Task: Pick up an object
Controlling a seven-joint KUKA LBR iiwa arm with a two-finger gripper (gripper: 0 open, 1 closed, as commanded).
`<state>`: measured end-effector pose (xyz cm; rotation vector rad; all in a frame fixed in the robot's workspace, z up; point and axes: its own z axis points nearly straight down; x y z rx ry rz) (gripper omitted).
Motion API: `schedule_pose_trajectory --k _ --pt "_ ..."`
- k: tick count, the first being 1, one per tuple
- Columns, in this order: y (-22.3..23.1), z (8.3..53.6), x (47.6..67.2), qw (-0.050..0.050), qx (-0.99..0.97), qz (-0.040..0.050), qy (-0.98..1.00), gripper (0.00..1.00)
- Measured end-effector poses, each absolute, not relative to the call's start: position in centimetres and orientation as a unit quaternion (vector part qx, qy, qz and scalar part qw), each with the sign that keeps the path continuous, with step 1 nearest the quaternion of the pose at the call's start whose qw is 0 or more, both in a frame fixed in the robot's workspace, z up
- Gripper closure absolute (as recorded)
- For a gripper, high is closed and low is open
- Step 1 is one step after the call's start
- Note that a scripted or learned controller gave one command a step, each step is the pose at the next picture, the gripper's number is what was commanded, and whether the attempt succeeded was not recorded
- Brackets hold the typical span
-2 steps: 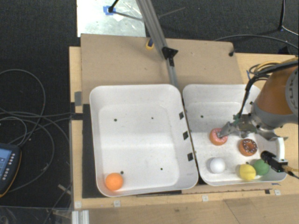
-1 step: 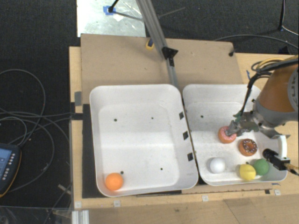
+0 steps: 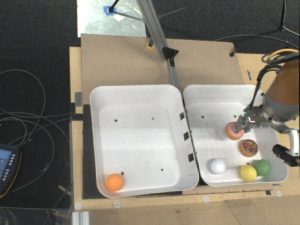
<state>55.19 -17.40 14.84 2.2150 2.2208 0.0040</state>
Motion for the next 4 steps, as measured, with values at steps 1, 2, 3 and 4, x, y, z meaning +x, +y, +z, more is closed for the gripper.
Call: schedule_pose_trajectory --k 1,2,3,4 --pt "-17.3 19.3 55.8 0.003 0.705 0.0016 0.709 1.00" --pt "-16.9 24.2 56.8 0.003 0.705 0.0019 0.709 1.00" --pt "-10.7 23.5 56.3 -0.001 0.703 0.0006 0.711 1.00" --pt "-6.0 23.9 55.2 -0.001 0.704 0.0011 0.710 1.00"
